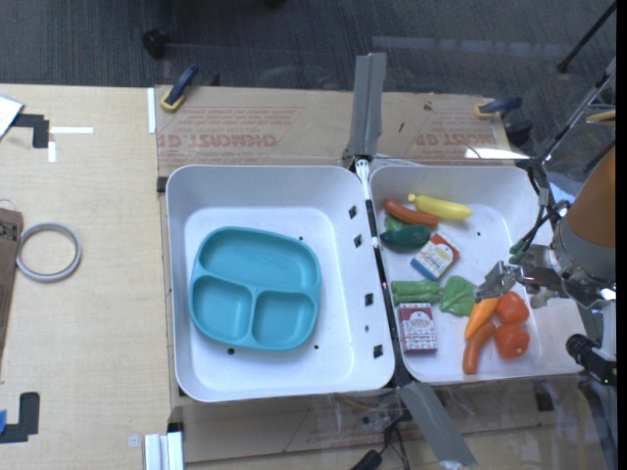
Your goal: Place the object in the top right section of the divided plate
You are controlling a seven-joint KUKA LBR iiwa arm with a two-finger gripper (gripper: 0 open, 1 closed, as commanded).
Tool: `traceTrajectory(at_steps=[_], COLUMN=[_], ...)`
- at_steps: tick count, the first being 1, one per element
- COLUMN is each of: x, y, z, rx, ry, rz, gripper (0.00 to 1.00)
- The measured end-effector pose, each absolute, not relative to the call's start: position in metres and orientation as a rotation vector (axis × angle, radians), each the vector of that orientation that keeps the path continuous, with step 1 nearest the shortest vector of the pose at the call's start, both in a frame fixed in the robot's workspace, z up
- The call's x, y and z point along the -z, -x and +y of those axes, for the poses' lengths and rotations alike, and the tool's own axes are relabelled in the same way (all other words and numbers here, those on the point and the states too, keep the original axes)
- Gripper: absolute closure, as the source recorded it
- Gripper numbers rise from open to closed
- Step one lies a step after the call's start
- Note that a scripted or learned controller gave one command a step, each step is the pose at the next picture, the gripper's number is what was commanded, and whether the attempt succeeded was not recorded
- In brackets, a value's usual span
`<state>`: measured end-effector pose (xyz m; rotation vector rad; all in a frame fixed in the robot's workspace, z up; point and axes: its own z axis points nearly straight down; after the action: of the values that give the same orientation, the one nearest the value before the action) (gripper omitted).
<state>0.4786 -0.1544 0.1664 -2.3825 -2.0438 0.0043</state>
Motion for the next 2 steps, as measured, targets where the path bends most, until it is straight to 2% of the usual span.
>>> traceTrajectory(at_steps=[1,2], x=[-0.2154,-0.2154], y=[-0.4781,-0.4781], z=[-0.0094,-0.0096], rx=[-0.003,-0.003], ry=[2.198,2.198], rz=[-2.244,-2.244], gripper=[0.0,0.0])
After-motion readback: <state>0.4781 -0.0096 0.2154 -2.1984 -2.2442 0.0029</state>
